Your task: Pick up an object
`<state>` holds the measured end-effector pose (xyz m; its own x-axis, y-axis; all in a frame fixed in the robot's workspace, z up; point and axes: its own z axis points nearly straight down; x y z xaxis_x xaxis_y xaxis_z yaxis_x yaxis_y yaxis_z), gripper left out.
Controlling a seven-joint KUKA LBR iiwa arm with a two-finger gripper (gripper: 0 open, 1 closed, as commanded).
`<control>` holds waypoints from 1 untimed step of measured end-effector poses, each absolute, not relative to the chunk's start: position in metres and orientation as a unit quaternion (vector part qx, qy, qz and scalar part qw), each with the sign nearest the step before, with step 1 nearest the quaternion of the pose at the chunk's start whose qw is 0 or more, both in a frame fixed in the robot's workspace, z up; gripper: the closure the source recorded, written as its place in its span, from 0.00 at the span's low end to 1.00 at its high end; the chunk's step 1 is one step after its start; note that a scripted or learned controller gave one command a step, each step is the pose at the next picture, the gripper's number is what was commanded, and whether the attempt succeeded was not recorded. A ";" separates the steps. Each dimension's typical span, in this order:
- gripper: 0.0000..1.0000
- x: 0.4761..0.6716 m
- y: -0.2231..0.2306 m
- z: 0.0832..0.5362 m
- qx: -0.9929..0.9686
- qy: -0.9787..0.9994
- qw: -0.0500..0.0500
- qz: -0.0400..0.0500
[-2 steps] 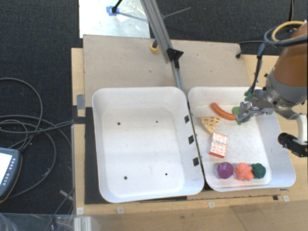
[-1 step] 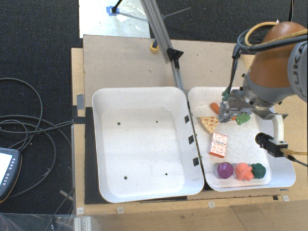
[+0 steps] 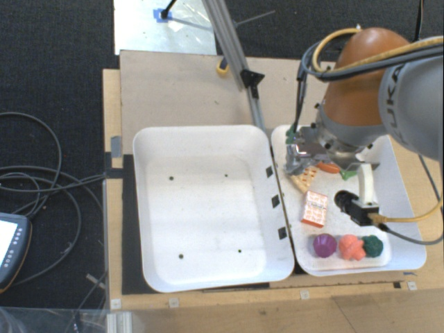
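My gripper (image 3: 297,164) hangs low over the far left part of the right bin (image 3: 409,255), under the orange wrist. Right below it lies a tan waffle-like piece (image 3: 303,181), touching or nearly touching the gripper's tip. An orange stick (image 3: 329,166) and a small green piece (image 3: 347,175) lie just to its right, partly hidden by the wrist. Nearer the front lies a red-and-white box (image 3: 315,209). Along the front wall sit a purple object (image 3: 324,245), an orange object (image 3: 352,248) and a dark green object (image 3: 373,245).
The left bin (image 3: 201,207) stands beside the right one, their rims meeting near black clips (image 3: 276,201). A grey pole (image 3: 232,40) slants across the back of the bench. Cables and a tablet (image 3: 10,245) lie on the floor at left.
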<state>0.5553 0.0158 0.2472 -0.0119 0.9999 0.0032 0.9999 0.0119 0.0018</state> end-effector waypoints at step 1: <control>1.00 0.546 0.077 0.245 -0.703 -0.711 0.001 -0.001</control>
